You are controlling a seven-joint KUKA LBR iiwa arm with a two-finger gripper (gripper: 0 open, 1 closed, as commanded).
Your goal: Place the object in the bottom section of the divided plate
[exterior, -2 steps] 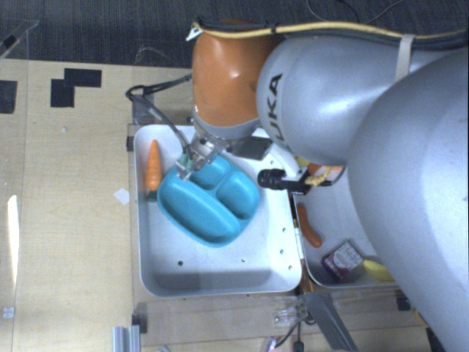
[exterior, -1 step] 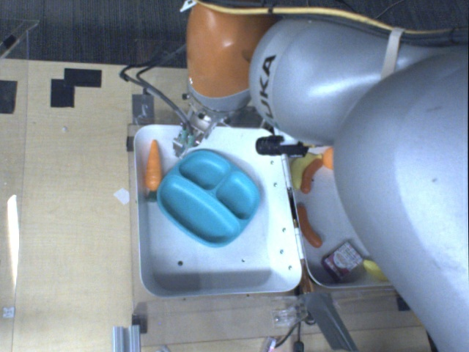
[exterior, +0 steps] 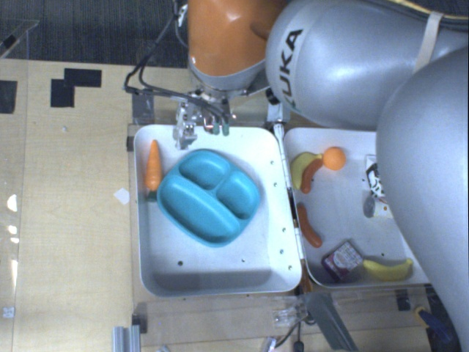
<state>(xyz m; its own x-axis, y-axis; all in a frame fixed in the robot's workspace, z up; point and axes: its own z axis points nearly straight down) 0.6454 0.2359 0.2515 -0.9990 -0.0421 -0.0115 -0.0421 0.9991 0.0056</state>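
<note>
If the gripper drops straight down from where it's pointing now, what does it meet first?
Most likely the bare floor of the left bin near its top edge. The gripper hangs just above the blue divided plate, whose top rim might be clipped, and to the right of the carrot. Depth is unclear.

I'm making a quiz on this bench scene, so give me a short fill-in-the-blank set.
1. The divided plate is coloured ____.
2. The carrot lies in the ____ bin, at the plate's left.
3. The orange ball lies in the ____ bin.
4. The gripper hovers at the left bin's ____ edge.

Missing: blue; left; right; far
</note>
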